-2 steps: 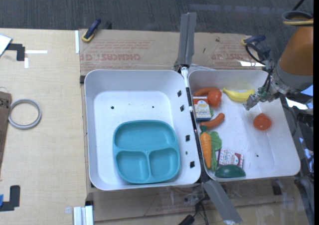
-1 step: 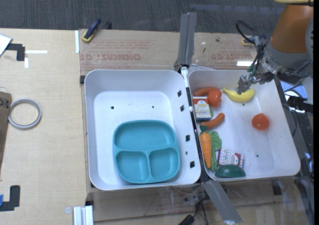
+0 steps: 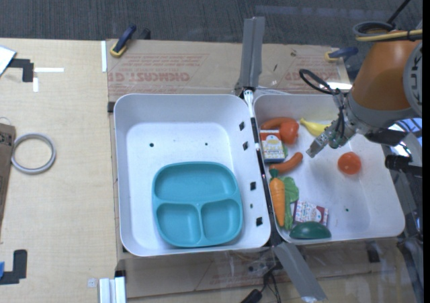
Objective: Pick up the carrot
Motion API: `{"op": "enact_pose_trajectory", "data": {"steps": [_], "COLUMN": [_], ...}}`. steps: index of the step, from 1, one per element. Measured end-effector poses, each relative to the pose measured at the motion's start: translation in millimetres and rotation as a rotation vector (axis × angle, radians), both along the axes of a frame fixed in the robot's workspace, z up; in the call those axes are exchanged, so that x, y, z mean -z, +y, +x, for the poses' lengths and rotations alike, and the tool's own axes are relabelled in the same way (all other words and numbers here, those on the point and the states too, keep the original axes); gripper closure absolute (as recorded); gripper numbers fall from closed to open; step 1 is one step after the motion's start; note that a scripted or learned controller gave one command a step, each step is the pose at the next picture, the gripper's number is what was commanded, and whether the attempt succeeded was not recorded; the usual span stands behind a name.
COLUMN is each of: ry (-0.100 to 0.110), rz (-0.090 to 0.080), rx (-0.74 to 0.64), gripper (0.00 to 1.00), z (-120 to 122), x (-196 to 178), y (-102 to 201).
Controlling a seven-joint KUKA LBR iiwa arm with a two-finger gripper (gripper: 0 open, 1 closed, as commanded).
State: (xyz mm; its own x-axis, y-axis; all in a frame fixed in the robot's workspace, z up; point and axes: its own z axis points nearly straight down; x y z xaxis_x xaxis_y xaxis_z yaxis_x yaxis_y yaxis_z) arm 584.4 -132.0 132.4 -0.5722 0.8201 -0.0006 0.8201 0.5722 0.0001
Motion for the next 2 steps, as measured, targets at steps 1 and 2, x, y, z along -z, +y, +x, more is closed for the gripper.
{"op": "enact_pose_trajectory", "data": {"steps": [1, 2], "ry": [-0.003, -0.001], "rz": [-0.001, 0.000], "rx": [-0.026, -0.132], "gripper": [1.00, 1.00], "z": [75.5, 59.3], "x": [-60.5, -59.9], "y": [66.7, 130.1]}}
